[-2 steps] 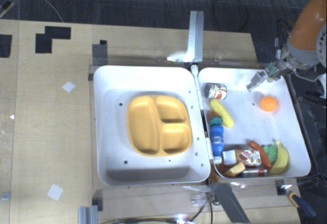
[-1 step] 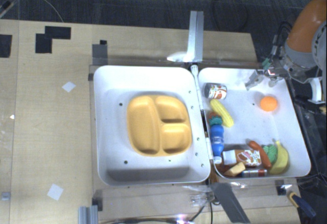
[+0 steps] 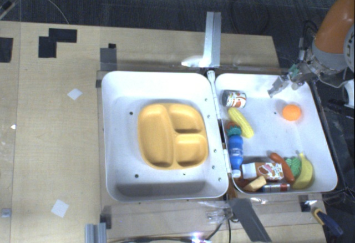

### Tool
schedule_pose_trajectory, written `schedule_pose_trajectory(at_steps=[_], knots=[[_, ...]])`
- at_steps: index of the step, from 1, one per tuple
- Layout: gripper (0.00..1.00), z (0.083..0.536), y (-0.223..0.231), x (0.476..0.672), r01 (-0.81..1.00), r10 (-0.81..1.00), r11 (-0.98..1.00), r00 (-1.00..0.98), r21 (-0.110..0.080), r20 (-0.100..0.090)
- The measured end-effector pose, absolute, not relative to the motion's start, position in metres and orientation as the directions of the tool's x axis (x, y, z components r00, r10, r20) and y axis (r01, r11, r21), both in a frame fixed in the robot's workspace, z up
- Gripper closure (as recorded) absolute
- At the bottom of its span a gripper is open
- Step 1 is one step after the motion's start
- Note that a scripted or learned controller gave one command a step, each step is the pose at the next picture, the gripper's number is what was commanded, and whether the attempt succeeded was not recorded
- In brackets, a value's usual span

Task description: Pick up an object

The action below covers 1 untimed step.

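At the frame's upper right, the gripper hung over the right bin, fingers spread wide and holding nothing. The orange ball lay just below it.

Wooden bench carrying a white left bin

A yellow sectioned tray lies at the bin's centre; black squares mark the bench at ten o'clock.

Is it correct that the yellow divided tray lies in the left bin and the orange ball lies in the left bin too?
Not quite. The yellow divided tray does lie in the left bin, but the orange ball lies in the right bin, as the camera view shows.
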<state>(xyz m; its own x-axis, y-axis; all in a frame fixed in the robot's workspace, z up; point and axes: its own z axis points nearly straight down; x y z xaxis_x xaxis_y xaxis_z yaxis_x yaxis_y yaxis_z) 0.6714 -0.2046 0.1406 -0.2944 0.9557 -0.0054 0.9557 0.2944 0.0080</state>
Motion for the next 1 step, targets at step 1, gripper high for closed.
schedule_pose_trajectory(at_steps=[1], knots=[[0.0, 0.1326, -0.2047, 0.6709, 0.999, 0.999, 0.053, -0.053, 0.007, -0.002]])
